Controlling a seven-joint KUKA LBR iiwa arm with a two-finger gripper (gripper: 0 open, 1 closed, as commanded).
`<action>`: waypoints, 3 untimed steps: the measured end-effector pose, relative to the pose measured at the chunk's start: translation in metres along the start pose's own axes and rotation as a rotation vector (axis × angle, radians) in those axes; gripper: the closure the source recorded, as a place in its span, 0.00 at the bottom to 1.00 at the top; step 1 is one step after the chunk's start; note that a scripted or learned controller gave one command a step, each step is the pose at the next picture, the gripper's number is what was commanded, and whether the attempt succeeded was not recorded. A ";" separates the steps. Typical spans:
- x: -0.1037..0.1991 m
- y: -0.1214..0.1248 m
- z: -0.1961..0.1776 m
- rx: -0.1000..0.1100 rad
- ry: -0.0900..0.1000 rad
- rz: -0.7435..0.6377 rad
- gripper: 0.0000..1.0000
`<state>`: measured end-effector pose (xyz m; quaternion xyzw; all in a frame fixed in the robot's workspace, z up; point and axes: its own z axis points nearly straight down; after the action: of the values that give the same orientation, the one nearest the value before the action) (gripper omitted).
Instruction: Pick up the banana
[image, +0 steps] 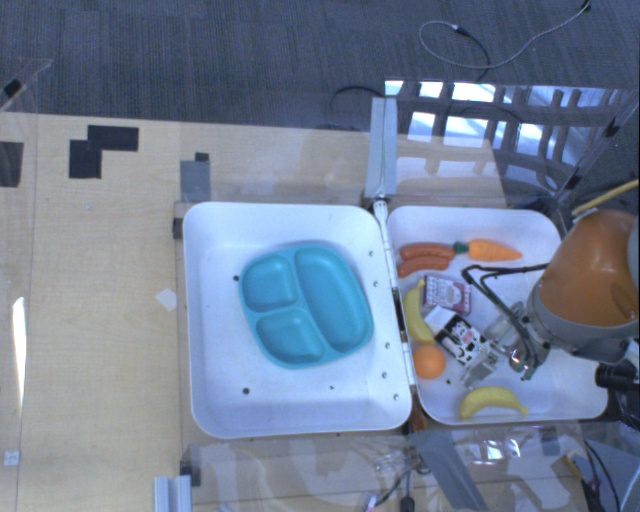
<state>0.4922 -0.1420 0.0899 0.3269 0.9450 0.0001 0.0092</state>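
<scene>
Two yellow bananas lie in the right bin (575, 405). One banana (492, 402) is curved and rests near the front wall. The other banana (413, 313) lies lengthwise along the left wall, its near end by an orange (429, 362). My gripper (472, 356) hangs low over the middle of the right bin. It is right of the orange and just above and left of the front banana. Nothing can be seen held in it. The grey arm with its orange band (597, 275) comes in from the right and hides part of the bin floor.
In the right bin's back part lie two sausages (425, 258), a carrot (492, 249) and a small pink and white packet (446, 292). The left bin (215, 400) holds a blue divided plate (305, 303). A black cable (500, 283) loops from the wrist.
</scene>
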 end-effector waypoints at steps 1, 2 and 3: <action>0.018 0.018 -0.007 0.002 0.011 -0.076 0.00; 0.014 0.019 -0.020 -0.001 0.003 -0.072 1.00; 0.015 0.019 -0.019 -0.001 0.004 -0.072 0.00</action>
<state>0.4923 -0.1175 0.1091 0.2924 0.9563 0.0010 0.0077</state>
